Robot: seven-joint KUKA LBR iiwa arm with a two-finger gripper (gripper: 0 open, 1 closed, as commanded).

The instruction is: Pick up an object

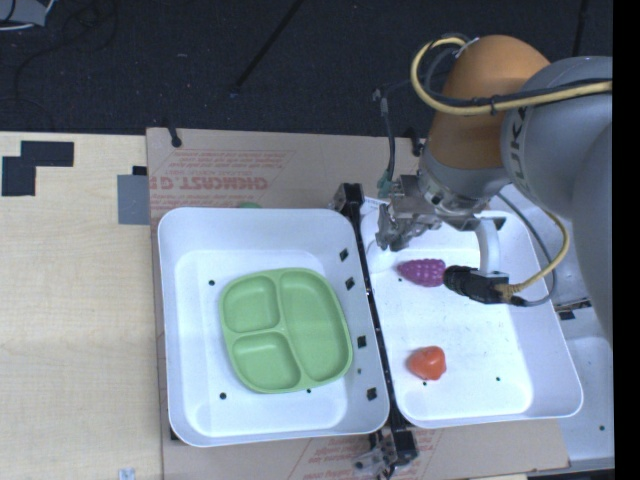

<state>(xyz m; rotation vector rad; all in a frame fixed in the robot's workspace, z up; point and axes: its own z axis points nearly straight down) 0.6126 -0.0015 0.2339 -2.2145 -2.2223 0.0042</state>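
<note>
Right bin (505, 353), near half: small red-orange piece (427, 363), rounded, smooth, looks like moulded plastic or foam; lies alone on the bare white floor, nearer the front edge than the back. Left bin (195, 368): pale green divided plate (285, 328), three compartments, rigid plastic, flat and wide, low rim; poor candidate for a narrow two-finger grasp. Right bin, far half, towards its left wall: purple lump (421, 271), knobbly like a toy grape bunch, oblong, long axis roughly across the bin. Judged light, probably soft or hollow, not fragile; the bumps should give grip, so little risk of slipping. Best hold: across the short axis at mid-length. Gripper (393, 236) sits just beyond the purple lump, over the far left corner of the right bin, near it but not touching as far as visible; open or closed, cannot tell, and nothing is seen held. Purple lump taken as the likeliest target by nearness. Both bins rest on a brown cardboard sheet (250, 181), printed, on the pale wood worktop (70, 298).
</note>
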